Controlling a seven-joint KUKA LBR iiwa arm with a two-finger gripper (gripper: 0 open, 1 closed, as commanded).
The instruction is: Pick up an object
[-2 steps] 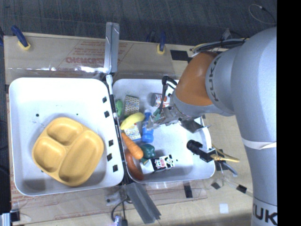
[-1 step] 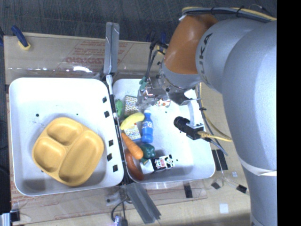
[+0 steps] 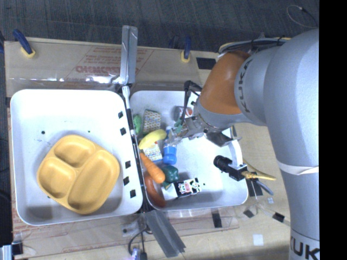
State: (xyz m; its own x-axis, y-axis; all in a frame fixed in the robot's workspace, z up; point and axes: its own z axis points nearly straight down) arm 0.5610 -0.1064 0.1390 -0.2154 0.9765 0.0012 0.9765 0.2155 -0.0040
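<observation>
Hand (image 3: 174, 134) hangs low in the right bin (image 3: 217, 194), at the pile along its left wall; grip state cannot be told. Nearest it, a blue bottle (image 3: 169, 155) and yellow banana (image 3: 152, 139): likely light, stiff, smooth, best taken across the middle. Left bin (image 3: 32, 104) holds a yellow divided tray (image 3: 78, 172).
</observation>
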